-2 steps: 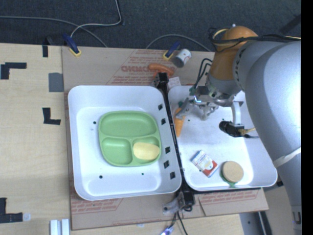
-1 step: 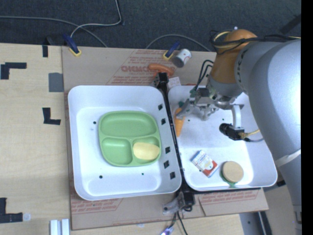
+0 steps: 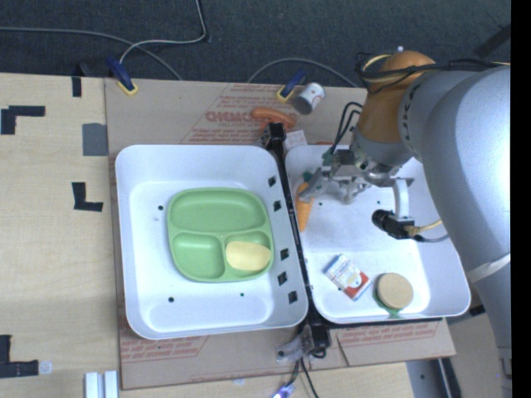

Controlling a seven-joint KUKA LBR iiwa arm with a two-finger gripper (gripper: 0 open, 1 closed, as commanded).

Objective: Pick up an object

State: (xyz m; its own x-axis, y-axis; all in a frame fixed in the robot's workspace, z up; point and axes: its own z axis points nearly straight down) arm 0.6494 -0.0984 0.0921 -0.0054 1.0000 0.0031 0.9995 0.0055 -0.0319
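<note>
White plastic forms both shallow bins on the tabletop (image 3: pixel 50 214). Camera view, left bin (image 3: pixel 141 305): a green divided plate (image 3: pixel 207 222) lies near its middle, with a pale yellow rounded item (image 3: pixel 248 256), possibly a toy food piece, resting in the plate's lower right compartment. Camera view, right bin (image 3: pixel 431 293): the grey arm (image 3: pixel 465 139) with its orange band (image 3: pixel 386 110) reaches in from the right, and the pincer (image 3: pixel 336 181) is low over the bin's upper left part. Whether the pincer is spread or closed cannot be told from this angle, and nothing is seen gripped in it. An orange object (image 3: pixel 302 210), perhaps a toy carrot, lies against the bin's left wall just beside the pincer; it is judged the likeliest target. A small red-and-white packet (image 3: pixel 346 275) and a round tan disc with a green edge (image 3: pixel 394 290) lie near the bin's lower edge, well apart from the pincer. Another orange piece (image 3: pixel 274 115) sits on the cardboard above the bins. Progress, as a judgement: the approach looks made, while the grasp and lift are not yet shown.
</note>
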